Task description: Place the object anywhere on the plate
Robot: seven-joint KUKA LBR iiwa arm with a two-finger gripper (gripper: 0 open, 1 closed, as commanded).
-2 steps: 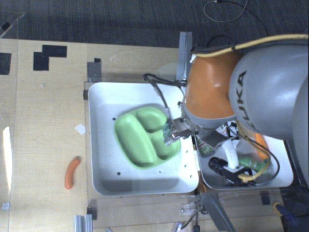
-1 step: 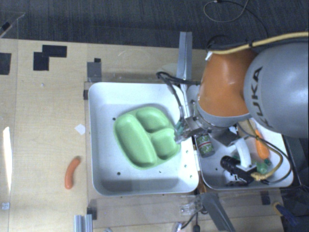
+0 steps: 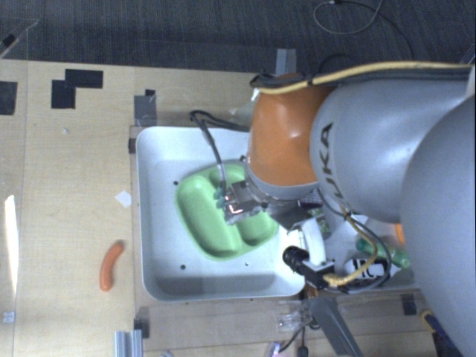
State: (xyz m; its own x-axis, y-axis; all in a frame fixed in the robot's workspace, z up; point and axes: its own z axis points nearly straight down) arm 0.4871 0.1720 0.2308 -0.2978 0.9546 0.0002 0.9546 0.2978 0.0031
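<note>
Closest to the camera looms the grey arm (image 3: 401, 147), reaching in from the right, its orange band (image 3: 286, 136) above the wrist. Black letters read "KUKA" in part down the grey shell beside the band. Cables hang off it: a yellow one (image 3: 372, 69) along the top, a black one (image 3: 208, 136) looping down to the wrist.

Below the wrist, the hand (image 3: 236, 205) sits low over the green plate (image 3: 204, 210); a small red glow shows on it. Whether its fingers are spread or pinched I cannot tell, for the wrist covers them.

The plate lies in the white bin (image 3: 160, 199), toward its right half, partly under the arm.

The orange sausage-shaped object (image 3: 110, 265) lies outside the bin, on the pale wooden table (image 3: 67, 199) just left of the bin's lower left corner, well apart from the plate.

Black square marks (image 3: 74, 86) sit on the table's far left. Beyond the table, dark grey carpet (image 3: 149, 13) with a thin cable (image 3: 357, 10) curled on it.
</note>
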